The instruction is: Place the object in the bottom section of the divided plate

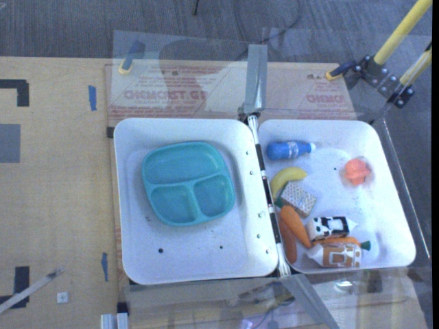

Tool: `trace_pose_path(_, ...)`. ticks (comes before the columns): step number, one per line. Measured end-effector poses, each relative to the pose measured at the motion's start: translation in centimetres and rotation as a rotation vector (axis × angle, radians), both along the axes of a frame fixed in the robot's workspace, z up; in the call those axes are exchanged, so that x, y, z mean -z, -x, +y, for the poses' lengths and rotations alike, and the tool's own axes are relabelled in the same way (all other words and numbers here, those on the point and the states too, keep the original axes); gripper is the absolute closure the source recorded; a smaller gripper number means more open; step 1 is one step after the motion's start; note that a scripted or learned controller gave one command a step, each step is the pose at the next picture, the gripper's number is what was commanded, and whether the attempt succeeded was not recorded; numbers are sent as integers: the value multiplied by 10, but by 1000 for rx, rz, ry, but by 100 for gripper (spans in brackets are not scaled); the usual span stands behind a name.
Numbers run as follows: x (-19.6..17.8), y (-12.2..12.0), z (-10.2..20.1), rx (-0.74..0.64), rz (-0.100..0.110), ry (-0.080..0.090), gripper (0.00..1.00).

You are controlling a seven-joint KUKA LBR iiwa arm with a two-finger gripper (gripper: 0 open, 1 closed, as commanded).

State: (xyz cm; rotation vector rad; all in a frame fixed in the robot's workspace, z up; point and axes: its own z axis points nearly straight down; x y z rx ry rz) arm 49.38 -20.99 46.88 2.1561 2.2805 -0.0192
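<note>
So this looks like the very start of the job, nothing picked yet as far as I can judge. The teal plastic divided plate (188,182) sits in the left white bin (130,252), all three sections bare. It's turned a bit, so I'd guess the "bottom" section is one of the two smaller ones on the near side, but can't swear which.

The right white bin (391,177) holds all the candidates: a blue plastic bottle (288,149) at the far end, a yellow toy banana (287,178) just near of it, a checkered little packet (299,198) touching the banana's near end, an orange toy carrot (293,229), a black-and-white cow-print carton (330,225), an orange-and-white carton (338,253) at the near edge, and an orange-pink ball (357,171) off to the right by itself. The task doesn't say which one is "the object".

As for the pincer, can't tell how open it is or whether it holds anything.

Next move, I reckon: reach into the right bin and grab something. The ball stands apart, so easiest access; the near cluster is crowded.
</note>
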Motion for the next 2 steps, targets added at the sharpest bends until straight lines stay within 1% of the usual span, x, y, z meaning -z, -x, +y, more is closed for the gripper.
trace_pose_path(1,35,4,-14,-145,-1,-12,100)
trace_pose_path(2,26,1,-15,-145,-2,-9,100)
